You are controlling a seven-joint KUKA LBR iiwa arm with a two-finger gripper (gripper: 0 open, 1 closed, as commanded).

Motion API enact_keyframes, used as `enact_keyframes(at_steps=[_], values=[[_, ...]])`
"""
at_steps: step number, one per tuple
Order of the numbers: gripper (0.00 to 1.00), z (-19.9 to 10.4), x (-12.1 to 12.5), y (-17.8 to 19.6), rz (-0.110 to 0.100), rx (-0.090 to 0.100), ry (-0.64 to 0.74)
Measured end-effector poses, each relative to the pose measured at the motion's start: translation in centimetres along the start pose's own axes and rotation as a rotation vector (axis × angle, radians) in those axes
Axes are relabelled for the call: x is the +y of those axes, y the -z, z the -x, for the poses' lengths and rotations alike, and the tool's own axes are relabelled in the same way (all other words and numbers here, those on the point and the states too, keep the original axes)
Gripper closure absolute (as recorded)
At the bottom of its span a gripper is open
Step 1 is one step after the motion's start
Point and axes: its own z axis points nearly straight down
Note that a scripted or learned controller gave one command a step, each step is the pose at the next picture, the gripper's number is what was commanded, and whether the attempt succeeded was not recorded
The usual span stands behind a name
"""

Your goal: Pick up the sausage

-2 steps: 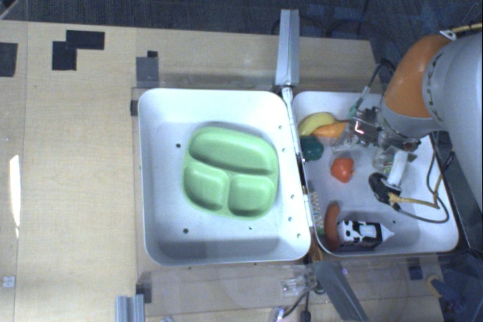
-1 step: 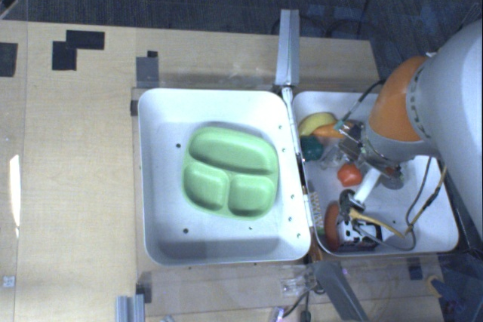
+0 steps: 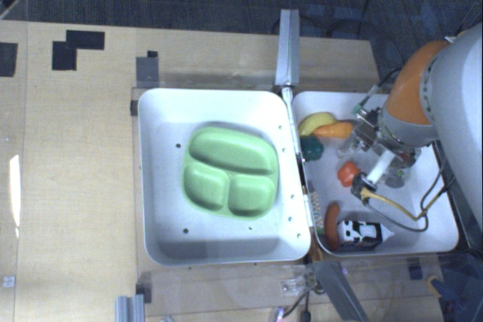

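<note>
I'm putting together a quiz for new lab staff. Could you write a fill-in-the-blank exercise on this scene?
The green moulded plate is divided into ___ compartments.
The carrot-shaped toy beside the yellow banana is ___ in colour.
The reddish-brown sausage lies in the white bin nearer the view's ___ edge.
Missing words: three; orange; right.

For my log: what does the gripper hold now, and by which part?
It cannot be told. The sausage lies in the bin, apart from the gripper.
</note>
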Motion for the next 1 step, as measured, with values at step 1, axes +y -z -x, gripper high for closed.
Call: enact_keyframes(at_steps=[1], values=[[0.00,-0.49,-2.23,-1.12,0.005,0.003,-0.211]])
